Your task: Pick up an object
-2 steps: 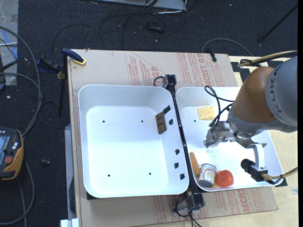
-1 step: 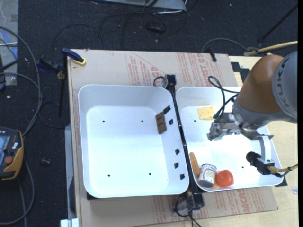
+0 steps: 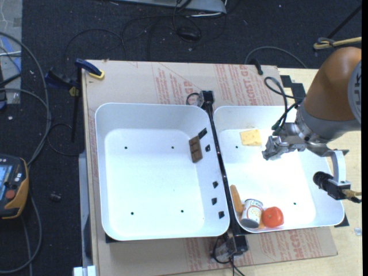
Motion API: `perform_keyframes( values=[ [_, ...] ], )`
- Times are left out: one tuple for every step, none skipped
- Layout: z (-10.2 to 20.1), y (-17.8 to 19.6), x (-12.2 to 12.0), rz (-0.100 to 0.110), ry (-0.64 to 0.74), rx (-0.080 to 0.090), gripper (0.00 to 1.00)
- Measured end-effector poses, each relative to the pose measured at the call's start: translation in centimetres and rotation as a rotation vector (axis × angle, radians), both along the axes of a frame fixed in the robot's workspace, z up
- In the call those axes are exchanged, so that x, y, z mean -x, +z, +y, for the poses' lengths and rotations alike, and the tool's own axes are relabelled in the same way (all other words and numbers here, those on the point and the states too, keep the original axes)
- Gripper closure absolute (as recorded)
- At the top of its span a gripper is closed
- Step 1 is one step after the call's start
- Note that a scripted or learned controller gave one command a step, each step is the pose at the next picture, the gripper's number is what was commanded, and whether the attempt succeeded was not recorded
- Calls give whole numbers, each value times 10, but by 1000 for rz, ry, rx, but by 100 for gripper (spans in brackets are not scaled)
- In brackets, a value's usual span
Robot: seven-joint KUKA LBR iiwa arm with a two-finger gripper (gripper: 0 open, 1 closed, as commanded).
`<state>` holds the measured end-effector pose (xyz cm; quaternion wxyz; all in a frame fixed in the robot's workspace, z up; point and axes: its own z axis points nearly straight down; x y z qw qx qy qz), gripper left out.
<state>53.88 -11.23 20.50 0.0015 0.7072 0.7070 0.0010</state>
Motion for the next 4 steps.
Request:
perform_keyframes(
  values=[
    [0, 44, -1, 0, 1, 0, 100],
    [48, 49, -6, 3, 4, -2, 100],
    [107, 36, -16, 5, 6, -2, 100],
    [158, 38, -30, 4, 5, -2, 100]
  ],
)
